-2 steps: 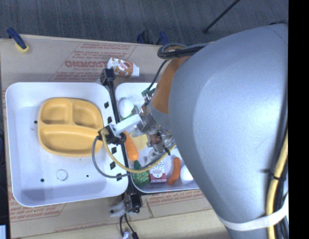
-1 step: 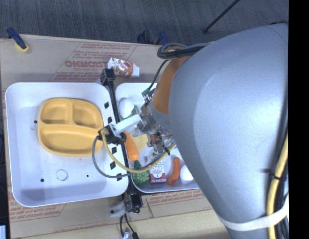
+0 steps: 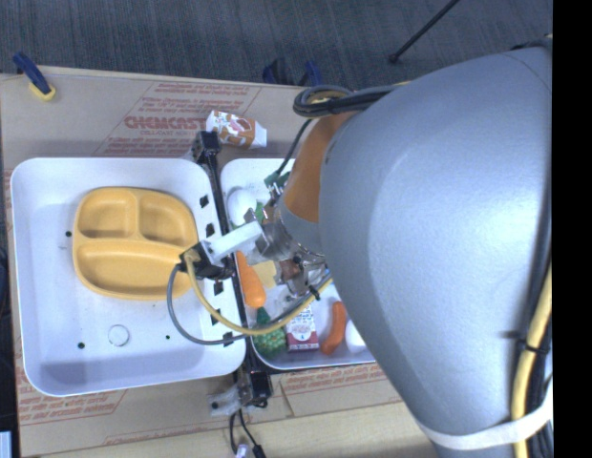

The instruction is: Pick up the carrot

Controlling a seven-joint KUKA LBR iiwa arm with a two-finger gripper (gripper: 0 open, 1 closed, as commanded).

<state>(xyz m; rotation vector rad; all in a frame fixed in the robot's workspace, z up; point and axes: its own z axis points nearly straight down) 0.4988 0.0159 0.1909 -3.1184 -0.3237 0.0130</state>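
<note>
The carrot (image 3: 250, 285) is lying in the right bin (image 3: 241, 172), close against its left wall, pointing roughly along that wall with its green top toward the near end. The hand (image 3: 277, 256) is hanging low over this bin, just beside the carrot, at the end of the big grey arm (image 3: 449, 246) that is covering most of the bin; whether it is apart or together I cannot tell, and nothing is showing the carrot gripped. So, as a judgement, the pick is looking not yet done: the reach appears made, while the grasp and the lift are remaining. Near the carrot, a small red carton (image 3: 302, 332) and an orange sausage-like piece (image 3: 334, 327) are lying at the near end. The left bin (image 3: 33, 256) is holding a yellow divided tray (image 3: 134, 241). Both bins are sitting on a table (image 3: 105, 113) covered in printed cardboard, with grey carpet (image 3: 181, 17) running beyond it.
</note>
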